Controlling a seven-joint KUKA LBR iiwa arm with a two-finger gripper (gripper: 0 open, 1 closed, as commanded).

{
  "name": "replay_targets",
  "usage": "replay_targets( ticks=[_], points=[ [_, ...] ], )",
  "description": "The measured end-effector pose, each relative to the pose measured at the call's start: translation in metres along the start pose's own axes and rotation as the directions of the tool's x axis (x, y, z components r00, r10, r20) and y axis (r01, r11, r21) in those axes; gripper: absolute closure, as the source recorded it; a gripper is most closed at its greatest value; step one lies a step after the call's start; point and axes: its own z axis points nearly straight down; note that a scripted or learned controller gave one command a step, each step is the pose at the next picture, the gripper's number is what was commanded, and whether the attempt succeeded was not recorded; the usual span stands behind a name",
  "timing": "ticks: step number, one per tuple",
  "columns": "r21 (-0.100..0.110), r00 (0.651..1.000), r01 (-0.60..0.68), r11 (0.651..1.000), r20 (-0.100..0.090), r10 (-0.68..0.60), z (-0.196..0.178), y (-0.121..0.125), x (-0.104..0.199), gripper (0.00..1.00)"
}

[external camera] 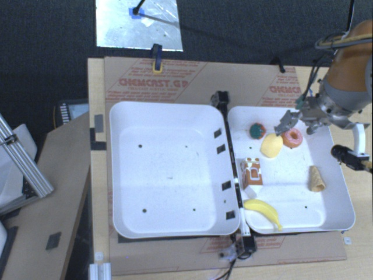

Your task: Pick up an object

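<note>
Arm (349,69) comes in from the right, orange band visible above the wrist. End effector (289,123) hangs over the far part of the right bin (335,182), tip just beside the donut (292,138) and the lemon-like yellow fruit (271,146). Nothing visibly between the fingers. Can't tell if it's wide or narrow from this angle.

Right bin contents:
- green ball (257,130), far left area, just left of the end effector tip
- yellow fruit, near side of the green ball, touching or almost touching the donut
- pink-frosted donut, right of the yellow fruit, directly under the end effector tip
- brown-and-white patterned block (252,172), near the bin's left wall, mid-depth
- ice cream cone (316,179), right side, lying down, well apart from the rest
- banana (263,212), near-left corner, lying flat

Left bin (169,168) sits beside it on the desk (186,80), the two joined along a black clipped seam (228,156). Desk surface is brown board with red print. Foil-like square sheet (139,15) lies beyond the far edge.
</note>
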Motion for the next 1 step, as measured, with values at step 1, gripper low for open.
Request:
replay_targets(
  ticks=[1],
  points=[
    [0.008, 1.000, -0.003, 1.000, -0.001, 0.003, 0.1276, 0.0002, -0.0180, 0.00]
  ],
)
